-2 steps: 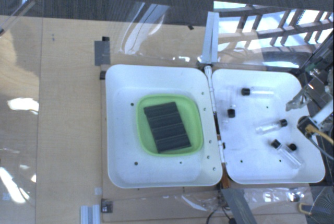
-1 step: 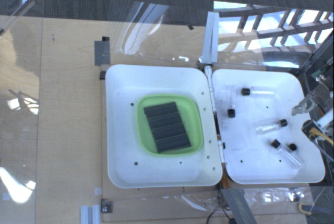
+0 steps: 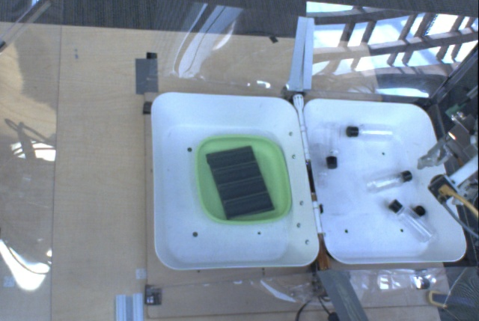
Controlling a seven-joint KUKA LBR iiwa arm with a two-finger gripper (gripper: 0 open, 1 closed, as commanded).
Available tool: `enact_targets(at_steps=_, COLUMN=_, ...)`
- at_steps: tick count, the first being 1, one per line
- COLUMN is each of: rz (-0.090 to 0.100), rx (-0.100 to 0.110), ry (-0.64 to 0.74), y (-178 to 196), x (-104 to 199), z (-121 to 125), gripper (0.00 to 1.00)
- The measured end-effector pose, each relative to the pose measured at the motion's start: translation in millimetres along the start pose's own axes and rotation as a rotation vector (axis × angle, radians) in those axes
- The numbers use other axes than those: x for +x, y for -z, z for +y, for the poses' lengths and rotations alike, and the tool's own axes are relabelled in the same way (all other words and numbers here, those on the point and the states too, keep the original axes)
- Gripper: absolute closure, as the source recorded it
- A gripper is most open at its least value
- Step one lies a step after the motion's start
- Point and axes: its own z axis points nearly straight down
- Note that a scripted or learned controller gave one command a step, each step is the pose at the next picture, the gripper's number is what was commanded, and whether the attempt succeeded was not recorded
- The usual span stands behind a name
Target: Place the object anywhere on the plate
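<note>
1. Since the dark ribbed block [image 3: 239, 182] lies flat on the green plate [image 3: 280, 185], it looks already placed.
2. Right of the plate, the gripper [image 3: 449, 162] sits at the bin's [image 3: 374, 248] far edge; I cannot tell its state.

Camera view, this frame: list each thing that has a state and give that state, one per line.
Green plate: flat in the left bin, a dark ridged block lying on it.
Dark ridged block: flat, tilted slightly, wholly inside the plate.
Clear vials: several with black caps, lying on their sides, scattered in the right bin.
Gripper: at the right bin's right edge, fingers unclear.
</note>
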Motion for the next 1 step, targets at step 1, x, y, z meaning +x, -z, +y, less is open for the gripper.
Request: enact_targets(at_steps=1, rz=0.002, rx=-0.002, ry=-0.058, y=28.7, x=18.7, z=-25.6, gripper=0.0)
